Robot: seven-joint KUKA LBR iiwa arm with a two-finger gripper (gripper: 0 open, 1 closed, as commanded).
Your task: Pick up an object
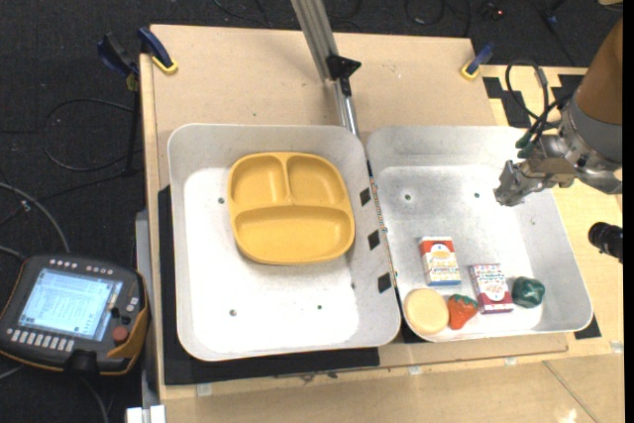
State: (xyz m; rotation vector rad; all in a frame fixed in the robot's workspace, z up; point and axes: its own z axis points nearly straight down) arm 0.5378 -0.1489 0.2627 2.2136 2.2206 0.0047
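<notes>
- The gripper (pixel 513 183) is hanging over the far right part of the right bin (pixel 436 168), at the end of the grey arm (pixel 594 129) that is reaching in from the right.
- I cannot tell how it is set, because that end of the arm is looking small and dark from up here.
- Nothing is showing under it or in it, so to me the picking up is not done yet.
- The things to pick are all sitting in the near part of the right bin, well apart from the gripper.
- A small red and white box (pixel 439 261) is lying nearest the middle of that bin.
- A second little box (pixel 489 286), pinkish with a picture on it, is lying to its right and a bit nearer.
- A pale yellow round thing (pixel 427 310) is sitting at the near left corner of the bin.
- A small red toy (pixel 462 311) is touching it on the right side, and it could be a strawberry.
- A dark green lump (pixel 528 291) is sitting just beside the pinkish box, close to the right wall.
- A yellow plate with three sections (pixel 291 207) is lying in the left bin (pixel 267 312), far from the gripper.
- I think almost all of the job is left: moving nearer over one thing, going down, grabbing it, and lifting it up.
- The red and white box is looking like the easiest one, since it is lying a little apart from the others.
</notes>
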